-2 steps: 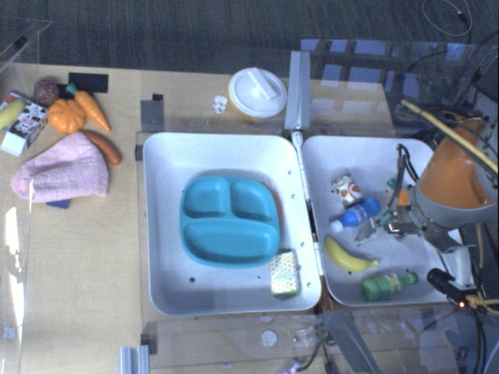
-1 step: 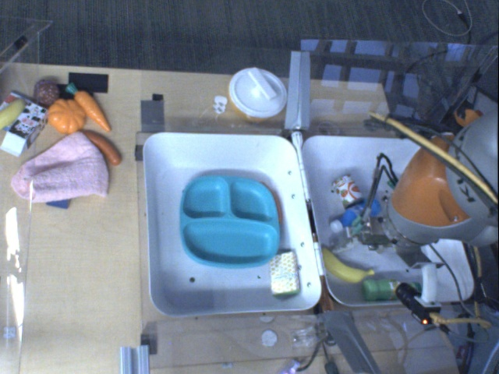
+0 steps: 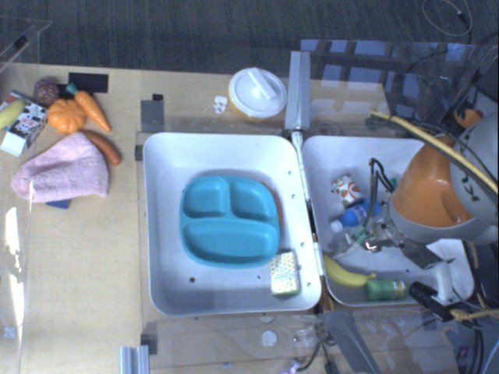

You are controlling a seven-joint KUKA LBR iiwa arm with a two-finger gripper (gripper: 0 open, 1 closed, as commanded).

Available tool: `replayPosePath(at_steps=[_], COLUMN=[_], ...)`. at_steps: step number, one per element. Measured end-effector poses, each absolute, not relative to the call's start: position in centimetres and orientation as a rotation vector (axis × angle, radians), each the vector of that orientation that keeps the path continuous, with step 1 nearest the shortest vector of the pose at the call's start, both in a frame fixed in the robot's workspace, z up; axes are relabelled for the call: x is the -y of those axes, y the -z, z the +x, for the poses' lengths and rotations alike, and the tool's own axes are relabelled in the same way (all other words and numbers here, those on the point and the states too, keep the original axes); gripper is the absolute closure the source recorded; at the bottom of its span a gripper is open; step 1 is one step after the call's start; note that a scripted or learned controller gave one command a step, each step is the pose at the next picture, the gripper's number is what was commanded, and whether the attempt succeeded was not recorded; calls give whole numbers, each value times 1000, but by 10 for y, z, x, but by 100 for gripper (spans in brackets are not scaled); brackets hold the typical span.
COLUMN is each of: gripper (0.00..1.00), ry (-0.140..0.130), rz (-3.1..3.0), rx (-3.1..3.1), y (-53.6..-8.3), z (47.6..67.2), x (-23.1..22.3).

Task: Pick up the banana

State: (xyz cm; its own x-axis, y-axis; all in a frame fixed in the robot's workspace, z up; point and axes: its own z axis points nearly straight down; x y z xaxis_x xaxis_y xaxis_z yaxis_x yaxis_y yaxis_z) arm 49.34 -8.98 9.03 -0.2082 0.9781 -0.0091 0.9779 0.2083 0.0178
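Inside right bin, one banana, one green bottle, arm above

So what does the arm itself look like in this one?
A bulky arm with a large rounded orange band above the wrist and grey-white casing behind it. Thin dark cables loop beside it down to a small metallic gripper.

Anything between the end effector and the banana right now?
Camera view: only bare bin floor separates the end effector from the banana just below.
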Motion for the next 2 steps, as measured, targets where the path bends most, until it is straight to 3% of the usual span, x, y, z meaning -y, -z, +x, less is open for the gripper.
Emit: replayPosePath(at_steps=[1,2], gripper=[0,0], ry=[-1,1], rz=[1776,1874], rx=[-2591,-2522], y=[-182,-182], z=[488,488], x=[13,77])
